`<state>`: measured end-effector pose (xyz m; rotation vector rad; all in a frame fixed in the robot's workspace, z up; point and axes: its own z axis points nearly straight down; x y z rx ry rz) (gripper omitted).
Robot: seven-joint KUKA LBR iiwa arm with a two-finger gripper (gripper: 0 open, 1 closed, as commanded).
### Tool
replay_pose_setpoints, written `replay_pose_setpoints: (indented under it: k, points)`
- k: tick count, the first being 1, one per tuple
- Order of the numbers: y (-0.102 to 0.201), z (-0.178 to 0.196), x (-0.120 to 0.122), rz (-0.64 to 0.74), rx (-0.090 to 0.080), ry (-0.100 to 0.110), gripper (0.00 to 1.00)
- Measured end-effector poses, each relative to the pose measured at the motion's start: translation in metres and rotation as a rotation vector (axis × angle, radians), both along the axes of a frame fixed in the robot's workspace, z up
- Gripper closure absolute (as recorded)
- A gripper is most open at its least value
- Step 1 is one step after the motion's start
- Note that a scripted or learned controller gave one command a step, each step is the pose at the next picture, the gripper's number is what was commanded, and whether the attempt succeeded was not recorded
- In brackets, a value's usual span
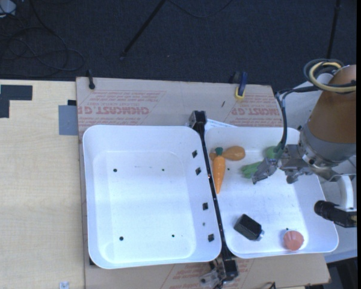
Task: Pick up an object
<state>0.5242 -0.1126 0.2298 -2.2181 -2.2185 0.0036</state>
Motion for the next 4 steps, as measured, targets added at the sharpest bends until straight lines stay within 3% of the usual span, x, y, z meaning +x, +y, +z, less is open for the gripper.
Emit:
replay_pose_setpoints:
  k: [1,2,3,4]
  points:
    - [0.029,0.148,0.074,0.006,-0.004,-0.023,0.00]
    - [0.111,0.263,0.062,0.010,0.001,-0.016,0.00]
    - [0.211,0.311,0.054,0.011,0.001,-0.007,0.00]
    - [0.206,0.317,0.054,0.006,-0.004,0.003,1.00]
